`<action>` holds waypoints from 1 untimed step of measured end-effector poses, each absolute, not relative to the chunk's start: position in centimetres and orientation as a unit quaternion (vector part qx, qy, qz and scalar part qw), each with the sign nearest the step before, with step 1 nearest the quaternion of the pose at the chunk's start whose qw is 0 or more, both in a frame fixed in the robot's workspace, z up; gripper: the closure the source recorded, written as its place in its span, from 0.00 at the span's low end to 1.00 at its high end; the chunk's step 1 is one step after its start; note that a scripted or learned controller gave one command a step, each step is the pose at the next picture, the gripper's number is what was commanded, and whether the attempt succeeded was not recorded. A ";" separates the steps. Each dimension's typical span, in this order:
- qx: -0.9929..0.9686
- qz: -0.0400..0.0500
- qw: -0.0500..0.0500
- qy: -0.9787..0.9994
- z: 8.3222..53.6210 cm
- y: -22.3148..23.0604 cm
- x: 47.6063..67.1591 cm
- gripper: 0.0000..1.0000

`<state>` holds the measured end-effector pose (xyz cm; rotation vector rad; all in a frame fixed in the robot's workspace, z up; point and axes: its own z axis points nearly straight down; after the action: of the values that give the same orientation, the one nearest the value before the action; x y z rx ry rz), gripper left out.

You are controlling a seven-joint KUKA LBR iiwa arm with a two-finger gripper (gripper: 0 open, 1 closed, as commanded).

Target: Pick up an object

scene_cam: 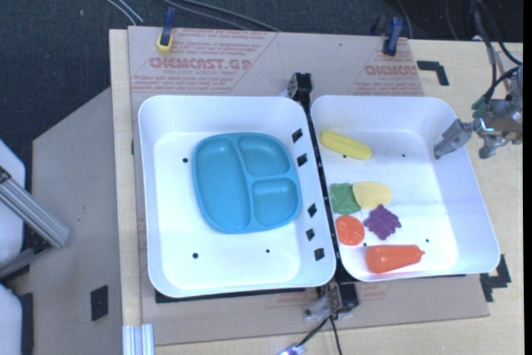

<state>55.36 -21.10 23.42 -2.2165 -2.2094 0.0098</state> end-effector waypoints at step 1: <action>-0.707 0.000 0.000 -0.707 24.1 -21.0 55.6 0.00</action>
<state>55.64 -21.04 24.09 -2.2204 -2.2213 -0.0003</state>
